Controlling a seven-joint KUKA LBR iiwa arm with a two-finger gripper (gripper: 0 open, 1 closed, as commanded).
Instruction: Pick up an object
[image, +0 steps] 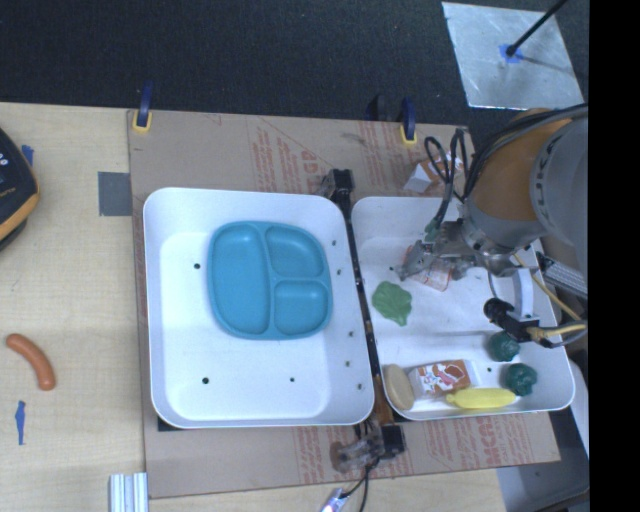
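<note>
The gripper (428, 266) is hanging low in the right bin (375, 222); finger state cannot be told. 1 green leafy piece (392, 302) is lying just below-left of it, apart, long axis running upper-left to lower-right. A yellow banana (484, 399) is lying left-right along the near wall. The left bin (170, 400) is holding 1 blue divided plate (269, 279).

A bulky grey arm (560, 190) with an orange band, black looping cables and a small metallic claw (428, 262).
</note>
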